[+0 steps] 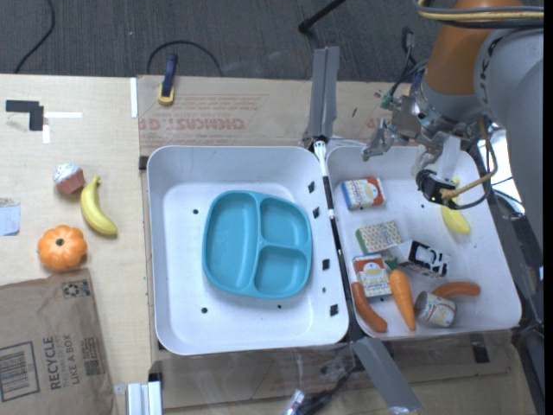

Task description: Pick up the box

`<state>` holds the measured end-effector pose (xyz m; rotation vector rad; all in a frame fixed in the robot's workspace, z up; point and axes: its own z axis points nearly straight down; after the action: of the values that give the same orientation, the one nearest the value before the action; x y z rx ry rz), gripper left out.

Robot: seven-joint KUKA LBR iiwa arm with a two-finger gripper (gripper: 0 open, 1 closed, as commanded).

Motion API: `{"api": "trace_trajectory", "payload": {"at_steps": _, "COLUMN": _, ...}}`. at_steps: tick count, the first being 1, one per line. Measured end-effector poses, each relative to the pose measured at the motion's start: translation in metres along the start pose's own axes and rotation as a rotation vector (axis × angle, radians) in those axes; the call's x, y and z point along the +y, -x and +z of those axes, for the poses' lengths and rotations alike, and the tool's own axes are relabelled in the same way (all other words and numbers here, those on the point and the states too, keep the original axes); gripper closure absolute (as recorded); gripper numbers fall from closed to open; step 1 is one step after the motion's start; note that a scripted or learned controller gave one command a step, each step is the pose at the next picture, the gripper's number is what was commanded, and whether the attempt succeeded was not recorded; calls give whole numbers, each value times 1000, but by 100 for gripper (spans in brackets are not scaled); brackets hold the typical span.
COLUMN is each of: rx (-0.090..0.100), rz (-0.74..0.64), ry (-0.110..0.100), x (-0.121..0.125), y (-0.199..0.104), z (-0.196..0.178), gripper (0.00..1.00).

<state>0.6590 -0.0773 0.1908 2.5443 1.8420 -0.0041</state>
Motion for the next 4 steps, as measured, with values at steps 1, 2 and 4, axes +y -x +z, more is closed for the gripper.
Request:
{"api": "trace_trajectory", "payload": {"at_steps": 1, "rx": 4, "rz": -25, "ry": 7, "x": -15, "y": 28, "z": 95, "gripper": 0}}
{"api": "trace_trajectory", "payload": {"at_steps": 2, "rx": 5, "rz": -21, "ry": 8, "x": -14, "y": 28, "z": 85, "gripper": 100}}
{"api": "trace_trajectory", "payload": {"at_steps": 4, "rx": 7, "rz": 92, "ry": 11, "x": -44, "y": 40, "z": 94, "gripper": 0}}
